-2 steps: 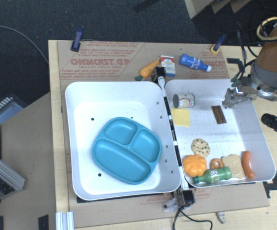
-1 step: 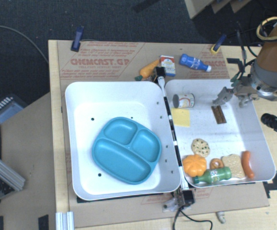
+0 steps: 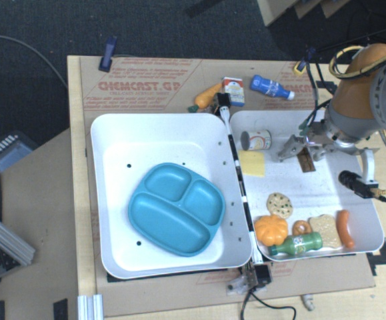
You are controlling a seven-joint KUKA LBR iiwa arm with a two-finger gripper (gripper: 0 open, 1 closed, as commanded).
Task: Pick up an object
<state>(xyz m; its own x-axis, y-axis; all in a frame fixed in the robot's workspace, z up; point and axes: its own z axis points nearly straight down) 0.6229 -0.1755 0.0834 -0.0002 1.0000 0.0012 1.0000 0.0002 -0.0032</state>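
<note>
Objects for picking all lie in the right bin (image 3: 326, 122), while the left bin (image 3: 113, 179), the bigger-looking of the 2 from here, carries just 1 thing: a blue divided plate (image 3: 176, 209) with 3 compartments, sitting flat near its middle.

Over the right bin's far half hangs the arm (image 3: 363, 89), its gripper (image 3: 305, 153) pointing down above bare white floor. Something small and brown shows at its tip, but I cannot tell from here whether the fingers are spread or closed, or whether that piece is held.

To do this step well, I would judge it best to come straight down on 1 item that stands apart, since the near-end cluster is crowded. Nearest the tool are a yellow cheese slice (image 3: 253, 164) against the divider and a small can (image 3: 258, 140) lying on its side just beyond it.

Along the near end, from bigger to smaller: a green bottle (image 3: 296, 245) lying down, an orange pumpkin (image 3: 271, 229) touching it, a bread slice (image 3: 326, 229), a sausage (image 3: 345, 227), a cookie (image 3: 280, 205) and a small pretzel (image 3: 302, 227).
</note>
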